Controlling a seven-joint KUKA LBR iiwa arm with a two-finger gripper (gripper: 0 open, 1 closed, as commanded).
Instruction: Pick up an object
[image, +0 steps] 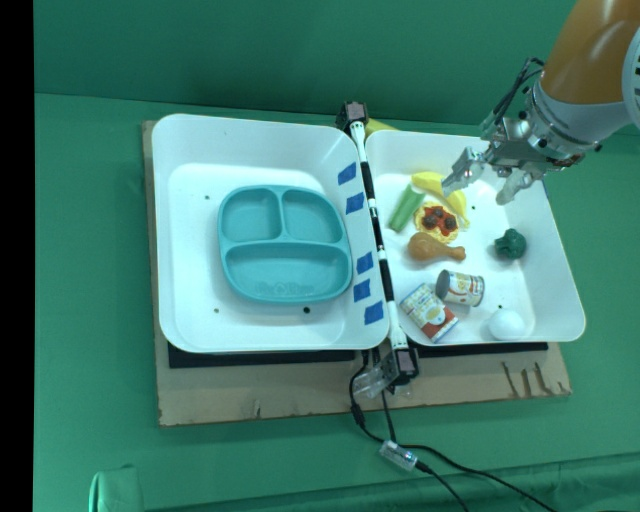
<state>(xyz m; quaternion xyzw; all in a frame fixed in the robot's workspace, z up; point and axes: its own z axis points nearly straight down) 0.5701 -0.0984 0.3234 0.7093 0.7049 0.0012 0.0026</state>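
Note:
My gripper (487, 182) hangs open over the back of the right bin (560, 290), with nothing between its fingers. Just left of and below it lie a yellow piece with a pizza slice (439, 217) and a green stick (405, 208). A chicken drumstick (433, 247) lies nearer the front. A broccoli floret (510, 244) sits below the gripper to its right. Toward the front edge are a small can (460, 288), a red and white carton (429, 311) and a white egg (506, 323).
The left bin (190, 150) holds a teal divided plate (283, 245). A taped divider (368, 235) with blue tags runs between the bins. Cables (400, 450) trail off the front of the cardboard base. Green cloth surrounds everything.

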